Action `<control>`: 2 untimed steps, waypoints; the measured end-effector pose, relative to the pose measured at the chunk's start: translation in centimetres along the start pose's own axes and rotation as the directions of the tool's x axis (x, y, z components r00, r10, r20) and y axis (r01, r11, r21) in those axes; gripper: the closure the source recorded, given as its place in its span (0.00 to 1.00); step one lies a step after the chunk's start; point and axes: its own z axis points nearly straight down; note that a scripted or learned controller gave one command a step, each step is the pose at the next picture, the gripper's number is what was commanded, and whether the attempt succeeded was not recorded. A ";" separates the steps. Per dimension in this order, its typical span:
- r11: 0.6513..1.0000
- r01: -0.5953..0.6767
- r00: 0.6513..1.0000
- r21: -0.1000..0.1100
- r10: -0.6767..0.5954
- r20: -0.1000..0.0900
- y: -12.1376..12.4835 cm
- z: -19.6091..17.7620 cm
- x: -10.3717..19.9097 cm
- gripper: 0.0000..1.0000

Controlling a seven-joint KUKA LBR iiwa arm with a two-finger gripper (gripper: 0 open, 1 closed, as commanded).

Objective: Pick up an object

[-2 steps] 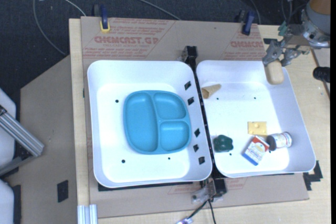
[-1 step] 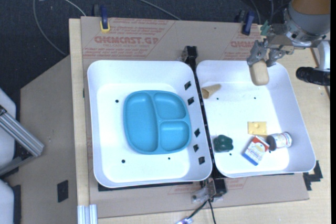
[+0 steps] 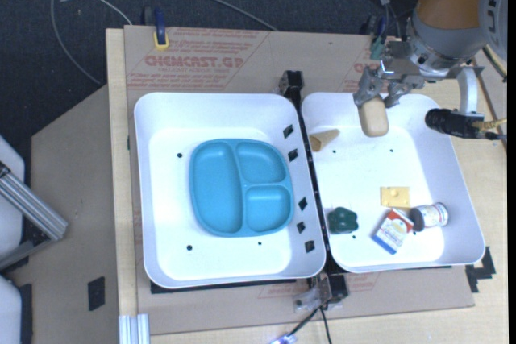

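The tan object [image 3: 374, 119] — a rounded, bread-coloured lump — hangs just below the gripper [image 3: 376, 97], over the far part of the right bin [image 3: 451, 165]. Its top sits between the two fingers, which pinch it from either side, while most of its body hangs clear beneath them. It appears lifted off the bin floor rather than resting on it, though from this slanted view that is a judgement and not a certainty.

The arm [image 3: 451, 4] reaches in from the right and far side, wrist pointing down, which suits a straight top grasp on a small, upright thing. Gripping near the top leaves little of the object inside the fingers, so the hold may be shallow and a slip is possible.

The other items lie well apart from the gripper: a small tan wedge [image 3: 323, 139] near the bin's left wall, a yellow square [image 3: 394, 196], a green piece [image 3: 342, 220], a red, white and blue packet [image 3: 393, 231] and a small jar [image 3: 430, 216] lying on its side toward the near right. They are scattered loosely — the kind of spread that leaves each one free to be taken singly.

The left bin [image 3: 161, 173] holds a blue divided plate [image 3: 241, 186], flat on the bin floor.
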 end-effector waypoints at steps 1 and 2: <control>1.000 0.001 1.000 0.000 -0.001 0.000 -0.7 0.2 5.4 1.00; 1.000 0.000 1.000 -0.003 0.000 0.001 -0.6 0.1 10.5 1.00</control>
